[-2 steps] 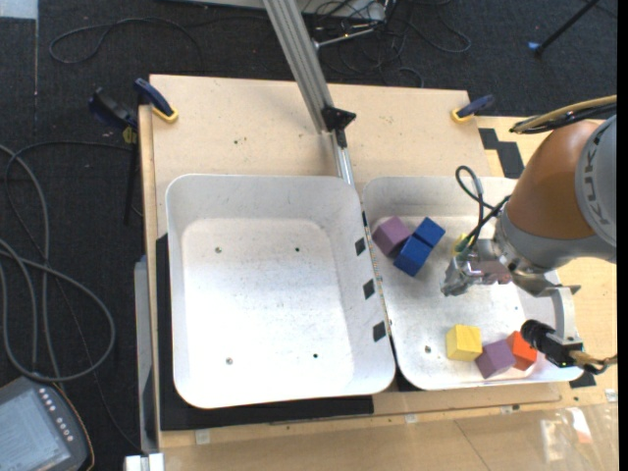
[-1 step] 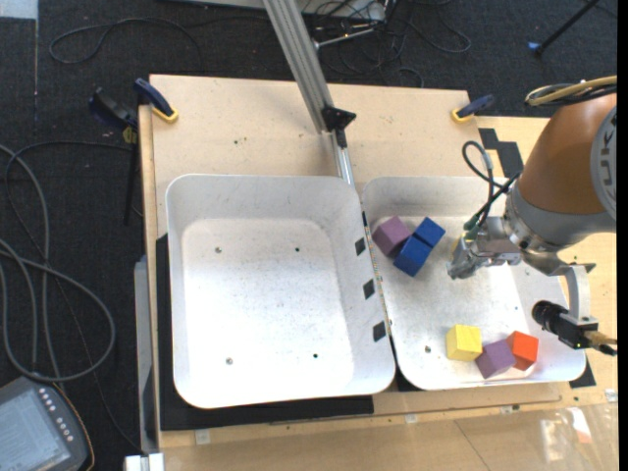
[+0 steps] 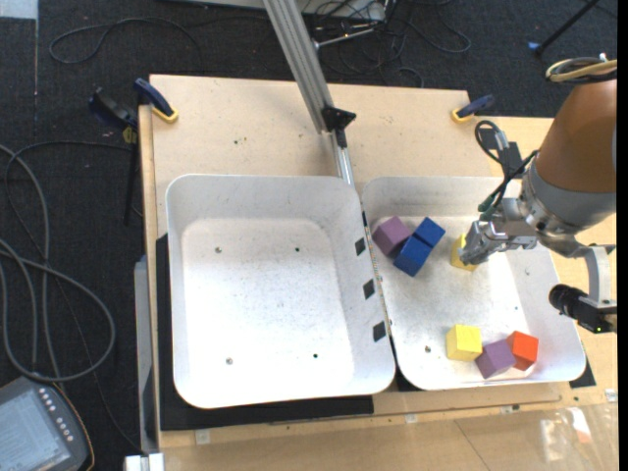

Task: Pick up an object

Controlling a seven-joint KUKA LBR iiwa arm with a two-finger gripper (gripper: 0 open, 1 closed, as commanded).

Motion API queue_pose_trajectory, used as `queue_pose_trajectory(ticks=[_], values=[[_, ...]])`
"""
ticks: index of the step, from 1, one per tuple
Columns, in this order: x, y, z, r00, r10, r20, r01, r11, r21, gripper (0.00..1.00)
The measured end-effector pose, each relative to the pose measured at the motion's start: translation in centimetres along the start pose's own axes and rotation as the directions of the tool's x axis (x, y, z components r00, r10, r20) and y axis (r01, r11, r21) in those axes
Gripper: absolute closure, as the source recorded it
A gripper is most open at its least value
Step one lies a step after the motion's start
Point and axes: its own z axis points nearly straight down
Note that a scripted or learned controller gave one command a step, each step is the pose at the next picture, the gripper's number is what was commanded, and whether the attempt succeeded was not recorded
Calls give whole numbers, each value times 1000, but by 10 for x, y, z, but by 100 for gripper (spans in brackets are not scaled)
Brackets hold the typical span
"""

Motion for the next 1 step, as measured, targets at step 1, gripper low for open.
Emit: queue_pose_trajectory(ticks=[1], values=[[44, -5, -5, 1000, -4, -3, 4, 1000, 5, 100]])
